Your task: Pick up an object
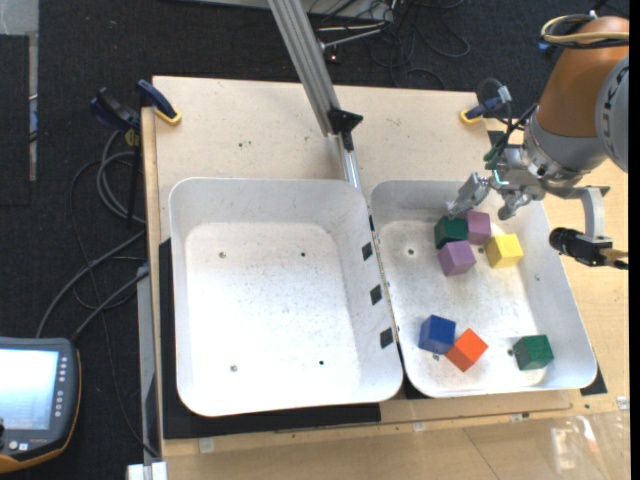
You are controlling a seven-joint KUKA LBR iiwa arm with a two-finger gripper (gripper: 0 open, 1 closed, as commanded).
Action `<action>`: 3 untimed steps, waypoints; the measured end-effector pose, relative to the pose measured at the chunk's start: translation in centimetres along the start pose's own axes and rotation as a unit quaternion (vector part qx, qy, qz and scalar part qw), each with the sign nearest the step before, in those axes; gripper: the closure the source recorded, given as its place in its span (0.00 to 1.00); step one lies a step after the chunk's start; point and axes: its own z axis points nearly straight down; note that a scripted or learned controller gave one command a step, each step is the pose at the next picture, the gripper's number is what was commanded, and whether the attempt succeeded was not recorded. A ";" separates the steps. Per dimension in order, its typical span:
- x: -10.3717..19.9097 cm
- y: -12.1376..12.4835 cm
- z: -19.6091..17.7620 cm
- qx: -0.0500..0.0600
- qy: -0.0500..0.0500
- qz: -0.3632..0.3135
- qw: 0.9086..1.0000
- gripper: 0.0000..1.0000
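Note:
My gripper (489,202) hangs open over the back of the right bin (415,286), its fingers (464,198) spread with nothing between them. Just below it sits a tight cluster: a dark green block (451,232), a pink block (480,226), a purple block (457,257) and a yellow block (504,249). The pink block lies almost directly under the gap between the fingers. Near the bin's front lie a blue block (436,333) touching an orange block (467,349), and a green block (533,351) at the front right.
The left bin (260,298) stands beside the right one. A slanted metal pole (310,58) comes down to the back edge between the bins. Clamps (150,103) grip the board's back corners, and a teach pendant (30,398) lies at lower left.

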 end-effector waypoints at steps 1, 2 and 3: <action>0.0 0.1 -0.3 -0.002 -0.001 -0.001 1.000 0.00; 0.4 0.6 4.2 0.000 -0.001 -0.001 1.000 0.00; 0.2 1.0 7.2 -0.009 -0.003 0.000 1.000 0.00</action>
